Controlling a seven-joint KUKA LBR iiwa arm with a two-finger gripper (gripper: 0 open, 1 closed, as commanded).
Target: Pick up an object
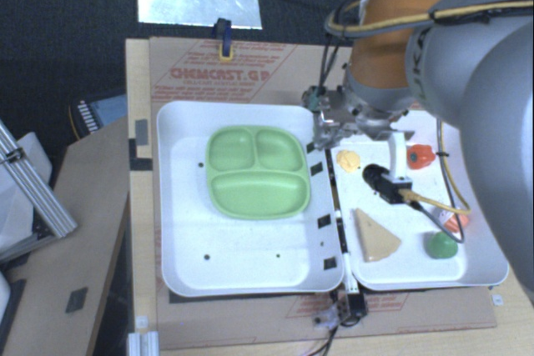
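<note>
Gripper position: you have the gripper point(328, 132) low over the far-left corner of the right bin point(409, 267), tight against the wall it shares with the left bin point(250, 254).
Grip state: you cannot tell from this slant whether it is spread or closed. Nothing is visibly held.
Nearest candidate: the yellow piece point(348, 160) lies just beside the gripper, near the far-left corner of the right bin.
Handling, yellow piece: it looks small, light and rounded, probably hard plastic. Take it across its short width. It could slip out sideways if you pinch off-centre.
Second candidate: the tan wedge point(375, 236) lies flat near the bin's left wall, toward the near edge.
Handling, tan wedge: it looks stiff and light. Grip the two straight sides close to the thick end, since the point gives you little to hold.
Third candidate: the green ball point(440, 246) lies toward the near-right corner, close under the arm point(476, 54). It is likely to roll on contact.
Fourth candidate: the red piece point(421, 155) lies by the far edge, partly screened by the wrist.
Left bin contents: a green divided plate point(257, 172) lies flat in the middle. It is wide and shallow, so only its rim offers you a hold.
Judgement: the pick is not yet made, and the yellow piece is your shortest reach.
</note>
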